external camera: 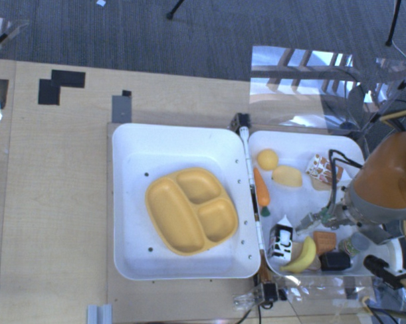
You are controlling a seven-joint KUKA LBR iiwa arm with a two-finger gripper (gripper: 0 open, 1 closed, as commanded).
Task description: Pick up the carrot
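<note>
Camera view gives you both bins from above. Your carrot lies in the right bin, hard against its left wall, next to the divider between the bins. It runs lengthwise along that wall, the orange body toward the far end and the green tip toward you. Nothing is touching it.

You will find the gripper well to the right of the carrot, over the middle of the right bin, hanging from the grey wrist with the orange band above it. Its metal fingers point left. You cannot tell whether they are open or closed; the parts blur together, and nothing can be made out between them.

Around the carrot: a round yellow fruit sits just beyond its far end, and a pale lemon lies beside that. A red-and-white packet rests further right. Nearer you, a black-and-white carton stands beside a banana, with a brown block and a black object to their right, under the gripper.

Your left bin holds a yellow divided tray, set at a slant, with one long compartment and two small ones.
</note>
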